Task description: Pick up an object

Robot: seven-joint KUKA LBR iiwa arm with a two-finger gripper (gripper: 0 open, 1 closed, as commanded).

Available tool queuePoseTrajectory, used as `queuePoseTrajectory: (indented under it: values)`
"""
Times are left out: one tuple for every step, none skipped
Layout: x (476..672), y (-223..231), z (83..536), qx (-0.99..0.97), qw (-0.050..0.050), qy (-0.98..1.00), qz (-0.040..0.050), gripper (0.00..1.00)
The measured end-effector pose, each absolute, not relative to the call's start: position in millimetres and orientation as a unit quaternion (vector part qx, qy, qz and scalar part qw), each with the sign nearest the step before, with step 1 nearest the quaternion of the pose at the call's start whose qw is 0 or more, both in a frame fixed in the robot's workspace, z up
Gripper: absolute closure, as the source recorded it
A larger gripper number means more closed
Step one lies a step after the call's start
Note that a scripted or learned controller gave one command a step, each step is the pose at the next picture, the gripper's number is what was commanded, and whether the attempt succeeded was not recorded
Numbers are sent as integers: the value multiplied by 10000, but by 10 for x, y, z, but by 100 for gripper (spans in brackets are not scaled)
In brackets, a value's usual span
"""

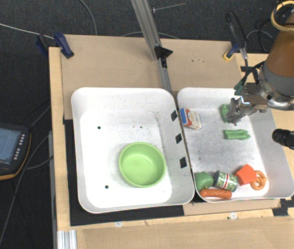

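My gripper [234, 117] hangs over the back right part of the right bin [277, 154], its tip beside a small green object [225, 111] near the bin's back wall. A green bean-shaped toy [237, 134] lies just below the gripper. A red and white box [191, 119] lies at the bin's back left. Along the front edge sit a green pepper-like toy [204, 180], a small can [225, 181], a red sausage [215, 193], an orange block [246, 174] and a pretzel [259, 180]. Nothing shows between the fingers.
The left bin [92, 113] holds a light green bowl [142, 164]. A metal pole [149, 22] slants across the bench behind the bins. A teach pendant [1, 149] lies off the bench at the left.
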State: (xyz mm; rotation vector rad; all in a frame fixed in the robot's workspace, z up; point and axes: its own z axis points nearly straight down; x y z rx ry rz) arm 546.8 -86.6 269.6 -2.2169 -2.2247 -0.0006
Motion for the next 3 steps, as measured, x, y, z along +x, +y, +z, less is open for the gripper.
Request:
queuePoseTrajectory:
  values:
    - [5381, -460, 2626, -7059, 5, -7084, -1, 100]
    - [5225, 110, 2482, -7054, 7, -7088, -1, 100]
    - [5111, 605, 2329, -7055, 9, -7087, 1, 100]
